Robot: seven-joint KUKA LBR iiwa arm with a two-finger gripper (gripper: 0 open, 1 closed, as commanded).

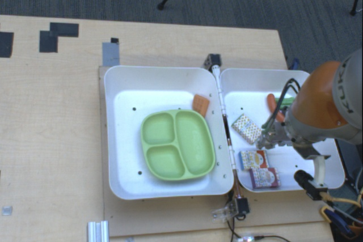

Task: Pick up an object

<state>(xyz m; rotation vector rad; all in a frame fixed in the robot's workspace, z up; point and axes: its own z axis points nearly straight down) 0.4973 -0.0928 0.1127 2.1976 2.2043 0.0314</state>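
Two shallow white bins sit side by side on the wooden bench. The left bin (122, 139) holds a light green divided plate (178, 145) with three compartments, lying flat, and a small orange block (201, 103) just beyond the plate's far edge, near the wall shared with the other bin.

The right bin (244, 85) holds several small items. A speckled, patterned packet (245, 128) lies tilted near the middle. In front of it sit two small printed boxes, one blue-edged (253, 159) and one purplish (265, 178), close together or touching. An orange-red carrot-like piece (272, 102) lies toward the far side, partly hidden by the arm's cables.

The arm, with its orange band (317, 99), reaches over the right bin. The gripper (266, 140) hangs low between the patterned packet and the blue-edged box; whether it is open, closed or gripping anything cannot be told.
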